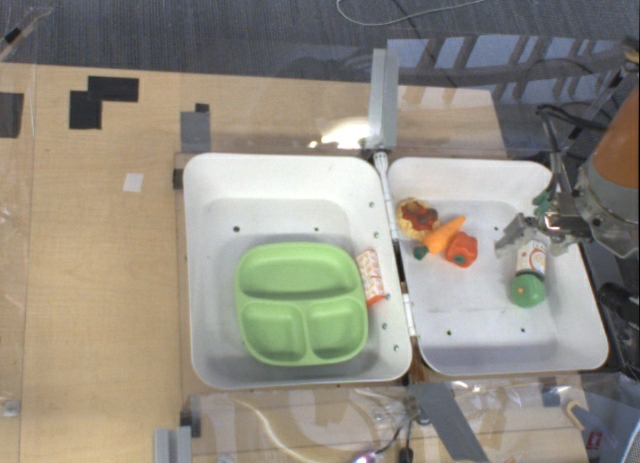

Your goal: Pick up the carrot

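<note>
Carrot (443, 233) not yet grasped.
Gripper (540, 231) is held right of it, fingers spread; the touching red pepper (461, 249) could be grabbed instead.

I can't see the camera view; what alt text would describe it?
An orange carrot lies in the right white bin beside a red-orange toy, with the robot gripper above a green-capped bottle nearby. The left bin holds a green divided plate.

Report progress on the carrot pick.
Done: nothing yet; the carrot lies in the right bin, against a red toy. In hand: the gripper hangs at that bin's right side, above a green-capped bottle. Left: reach the carrot, grasp, lift.
</note>
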